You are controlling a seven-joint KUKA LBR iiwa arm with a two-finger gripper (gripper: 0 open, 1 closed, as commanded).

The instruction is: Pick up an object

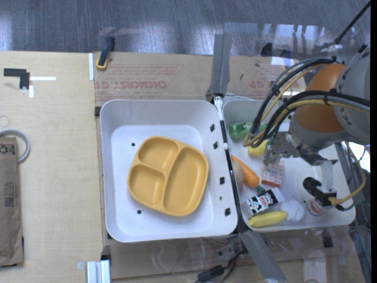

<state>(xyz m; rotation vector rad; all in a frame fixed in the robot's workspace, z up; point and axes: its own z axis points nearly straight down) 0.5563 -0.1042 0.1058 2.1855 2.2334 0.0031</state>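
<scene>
Spanning a cardboard-lined bench [147, 75], two white bins [112, 175], fingers' [272, 158] state unclear

- The gripper [272, 156] is mostly masked by the arm [321, 119] and its cables [283, 99], so its finger state cannot be read.
- A green object [238, 130], up and left of the gripper, is partly covered by the cables; its kind is unclear.
- A yellow piece [257, 149], just left of the gripper, shows only in part.
- The right bin [347, 217] has its far side hidden beneath the arm.
- A brown bag [10, 199], far to the gripper's left, is cut by the picture's edge.
</scene>
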